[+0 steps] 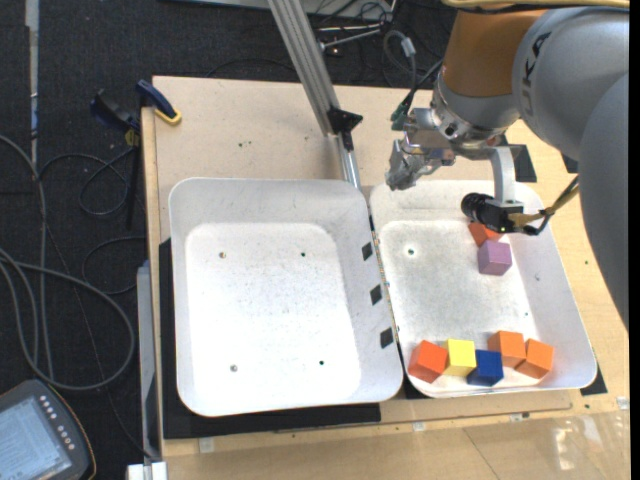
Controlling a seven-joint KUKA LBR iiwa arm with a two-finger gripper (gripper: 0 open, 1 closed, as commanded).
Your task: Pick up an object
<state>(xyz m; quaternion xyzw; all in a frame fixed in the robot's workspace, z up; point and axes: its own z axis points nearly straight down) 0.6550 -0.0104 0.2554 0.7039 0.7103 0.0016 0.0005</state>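
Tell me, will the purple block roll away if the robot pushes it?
Probably not. The purple block looks like a cube with flat faces, so it should slide, not roll. It seems small and solid, likely light and stiff. It touches an orange block, which might get nudged too.

Your arm (560,58) enters from 3 o'clock, grey links filling upper right. Orange band (490,28) sits above wrist, at 1 o'clock of view. Wrist angled down toward 8 o'clock. Your gripper (403,173) hangs low at arm's tip, just above centre; finger state unreadable from here.
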